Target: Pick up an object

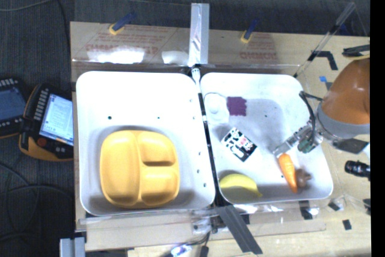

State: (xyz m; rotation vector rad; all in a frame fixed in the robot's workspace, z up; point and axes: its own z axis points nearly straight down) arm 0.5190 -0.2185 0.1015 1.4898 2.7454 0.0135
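Orange-banded and bulky, the arm (348, 99) rises closest to the lens at the right edge, its wrist bent down into the right bin (264, 84). Next in size, the left bin (138, 87) holds a yellow tray (139, 167) with three compartments. In the right bin lie a banana (239, 185) at the near wall, a black-and-white card (239, 144) near the middle, a purple block (237, 106) toward the far side with a small clear cup (215, 105) just beside it, and a carrot (288, 170) near the right wall.

The gripper (287, 145) hangs just above the carrot's top end, a thin finger slanting down-left toward it. Whether the fingers are apart or together cannot be told from this angle, and nothing shows between them.

By the look of it, the step in hand is the approach to a grasp, with the carrot the likeliest target. The next move calls for straddling the carrot across its narrow width, descending to the bin floor, then closing and lifting; its tapered shape may let it slip.
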